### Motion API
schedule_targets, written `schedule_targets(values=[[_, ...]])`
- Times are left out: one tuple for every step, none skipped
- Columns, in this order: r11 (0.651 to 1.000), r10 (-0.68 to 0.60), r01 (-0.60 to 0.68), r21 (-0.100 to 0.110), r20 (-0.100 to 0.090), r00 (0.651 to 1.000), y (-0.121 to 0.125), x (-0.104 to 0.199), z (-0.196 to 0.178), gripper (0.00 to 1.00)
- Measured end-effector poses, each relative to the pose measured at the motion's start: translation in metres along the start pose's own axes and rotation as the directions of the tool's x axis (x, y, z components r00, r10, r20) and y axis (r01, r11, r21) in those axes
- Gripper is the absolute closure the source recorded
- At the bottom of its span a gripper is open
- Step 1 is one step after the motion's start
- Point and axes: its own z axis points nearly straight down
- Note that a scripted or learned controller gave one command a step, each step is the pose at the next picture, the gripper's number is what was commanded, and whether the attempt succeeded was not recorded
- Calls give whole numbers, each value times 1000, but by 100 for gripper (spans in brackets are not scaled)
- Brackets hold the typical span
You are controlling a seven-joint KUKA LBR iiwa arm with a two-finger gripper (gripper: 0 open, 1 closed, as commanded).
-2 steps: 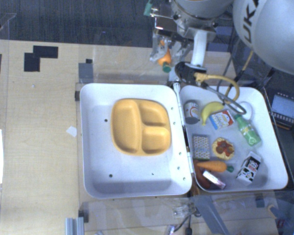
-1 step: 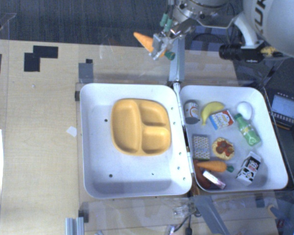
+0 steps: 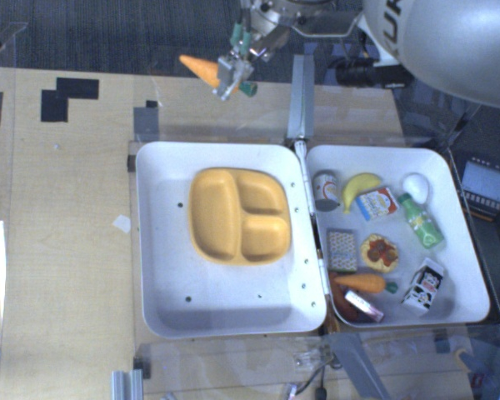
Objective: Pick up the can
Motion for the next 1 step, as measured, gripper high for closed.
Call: schedule_targets(values=[[996, -87, 87, 0, 0, 996, 29, -2, 0, 100]])
